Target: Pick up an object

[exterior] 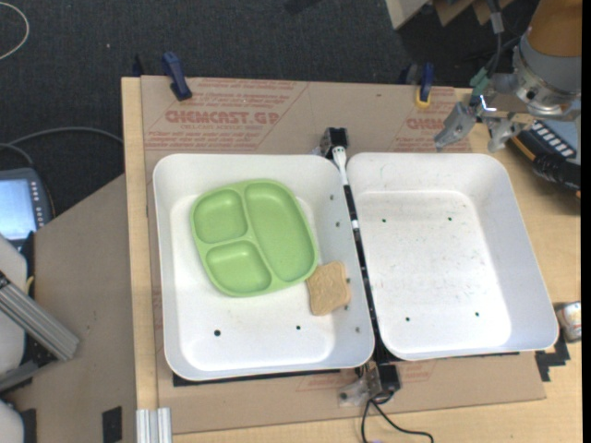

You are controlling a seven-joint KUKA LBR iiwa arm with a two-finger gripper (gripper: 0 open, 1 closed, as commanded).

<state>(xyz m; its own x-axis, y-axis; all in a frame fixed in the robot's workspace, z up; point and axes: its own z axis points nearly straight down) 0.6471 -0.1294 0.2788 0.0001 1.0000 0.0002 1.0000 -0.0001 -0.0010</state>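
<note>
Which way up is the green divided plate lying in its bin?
Right way up: the green divided plate shows its three hollow compartments, lying flat in the left bin.

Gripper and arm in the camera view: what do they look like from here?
The arm is grey metal with an orange band above the wrist. The gripper is pale grey with two short, angular fingers. A small bluish light glows at its base, and dark cables run beside the wrist.

Green tray (253,238) looks like smooth matte plastic, bins (175,275) are glossy white plastic, tan sponge (328,288) looks rough and porous.
</note>
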